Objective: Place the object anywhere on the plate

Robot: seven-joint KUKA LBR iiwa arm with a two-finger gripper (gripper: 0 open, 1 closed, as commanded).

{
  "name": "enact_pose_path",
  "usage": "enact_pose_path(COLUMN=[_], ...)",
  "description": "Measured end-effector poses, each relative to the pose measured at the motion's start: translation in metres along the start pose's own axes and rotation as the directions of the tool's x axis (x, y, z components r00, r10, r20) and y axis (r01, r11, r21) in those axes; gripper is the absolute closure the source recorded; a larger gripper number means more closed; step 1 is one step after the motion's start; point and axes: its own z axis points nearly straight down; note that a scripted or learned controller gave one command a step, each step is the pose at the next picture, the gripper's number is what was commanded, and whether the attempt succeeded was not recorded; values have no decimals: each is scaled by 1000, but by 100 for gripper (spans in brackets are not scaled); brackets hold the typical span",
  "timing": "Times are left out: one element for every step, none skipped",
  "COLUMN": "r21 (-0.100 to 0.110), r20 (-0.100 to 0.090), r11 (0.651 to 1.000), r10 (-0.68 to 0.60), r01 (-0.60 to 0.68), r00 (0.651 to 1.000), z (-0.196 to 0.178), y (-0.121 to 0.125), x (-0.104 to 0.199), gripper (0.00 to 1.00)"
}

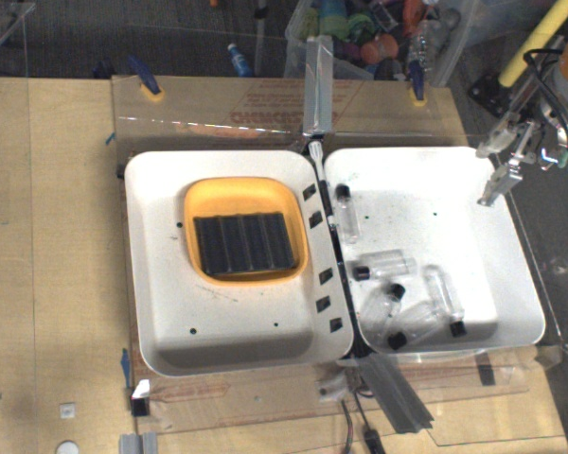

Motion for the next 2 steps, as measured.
enact_pose_path(r21=[1,1], r20=[4,6], r11=[996,937], r10=[-94,-350], r01=[94,350], r00=[996,937], z=[-3,-6], y=[2,3], x=[-2,-1], gripper=[0,0])
